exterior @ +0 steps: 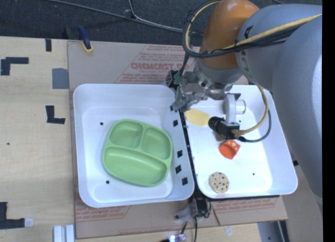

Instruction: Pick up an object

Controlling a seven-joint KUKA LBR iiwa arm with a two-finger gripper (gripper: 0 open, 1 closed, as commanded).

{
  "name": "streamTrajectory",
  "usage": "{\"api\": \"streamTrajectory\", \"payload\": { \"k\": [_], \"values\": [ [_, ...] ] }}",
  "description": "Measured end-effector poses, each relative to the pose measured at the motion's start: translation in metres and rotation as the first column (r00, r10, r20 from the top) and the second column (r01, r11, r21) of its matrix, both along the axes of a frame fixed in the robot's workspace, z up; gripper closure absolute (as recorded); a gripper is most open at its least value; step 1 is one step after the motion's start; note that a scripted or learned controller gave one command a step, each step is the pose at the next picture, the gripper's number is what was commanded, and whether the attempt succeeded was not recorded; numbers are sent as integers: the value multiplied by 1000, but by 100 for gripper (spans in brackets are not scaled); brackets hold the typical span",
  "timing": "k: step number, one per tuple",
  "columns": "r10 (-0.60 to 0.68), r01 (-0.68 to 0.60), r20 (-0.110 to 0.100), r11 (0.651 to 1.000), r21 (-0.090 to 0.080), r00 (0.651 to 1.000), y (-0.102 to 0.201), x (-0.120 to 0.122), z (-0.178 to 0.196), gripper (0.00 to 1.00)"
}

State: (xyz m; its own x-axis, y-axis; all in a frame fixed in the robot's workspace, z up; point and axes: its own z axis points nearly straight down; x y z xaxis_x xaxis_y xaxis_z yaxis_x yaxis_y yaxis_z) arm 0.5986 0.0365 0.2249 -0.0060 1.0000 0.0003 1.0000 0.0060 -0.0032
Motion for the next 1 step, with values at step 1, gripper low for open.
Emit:
{"api": "streamTrajectory", "payload": {
  "k": [1],
  "values": [
    [1,-1,0,1000,0,1000,59,-6,-10,100]
  ]
}}
